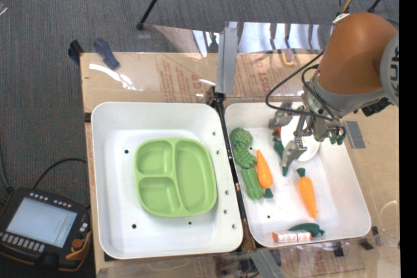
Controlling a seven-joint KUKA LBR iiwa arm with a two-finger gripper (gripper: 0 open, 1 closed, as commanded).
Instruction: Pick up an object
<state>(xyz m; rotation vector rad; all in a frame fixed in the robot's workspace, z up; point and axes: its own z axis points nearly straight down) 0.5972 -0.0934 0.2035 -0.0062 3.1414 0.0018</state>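
Note:
The right bin (355, 202) holds several toy foods. A green broccoli-like piece (242, 140) lies at its left, with a long green vegetable (251, 181) below it. Beside them lies one orange carrot (263, 170); a second carrot (307, 194) lies nearer the middle. A dark green vegetable (306, 228) and a small pink-and-white box (290, 237) rest at the front wall. My gripper (288, 156) hangs over the bin's upper middle, fingers pointing down, just right of the first carrot and above the second. I see nothing between its fingers.
The left bin (111, 140) holds a green divided plate (176, 177). A metal post (226, 62) stands behind the gap between the bins. A teach pendant (42, 224) lies off the bench at the lower left. Cables trail from the arm at the upper right.

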